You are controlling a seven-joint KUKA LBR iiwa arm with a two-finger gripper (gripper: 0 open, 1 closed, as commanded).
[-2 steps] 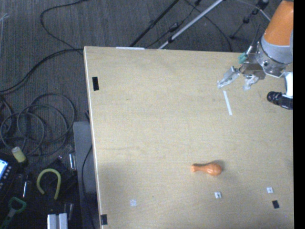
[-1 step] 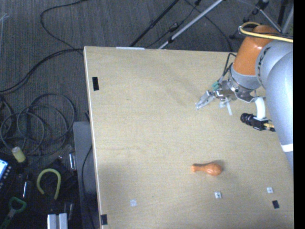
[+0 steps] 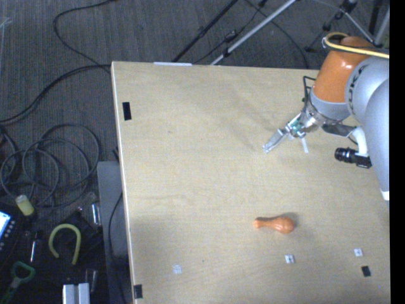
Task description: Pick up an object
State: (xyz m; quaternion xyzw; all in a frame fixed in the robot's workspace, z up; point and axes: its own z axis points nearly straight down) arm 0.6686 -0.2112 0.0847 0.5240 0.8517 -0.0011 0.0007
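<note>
An orange, pear-shaped object point(image 3: 276, 224) lies on its side on the tan bench top point(image 3: 190, 170), toward the front right, with its narrow end pointing left. My gripper point(image 3: 286, 144) hangs from the orange-banded wrist point(image 3: 335, 75) at the right, well behind the object and apart from it. Its two thin fingers point(image 3: 272, 144) are spread, one slanting down-left and one down-right, with nothing between them. The gripper is open.
Small black and white markers point(image 3: 289, 258) dot the bench near its front edge, and a black tab point(image 3: 126, 111) sits near the left edge. Cables and a yellow-green hook point(image 3: 63, 239) lie on the floor to the left. Tripod legs point(image 3: 266, 18) cross behind the bench.
</note>
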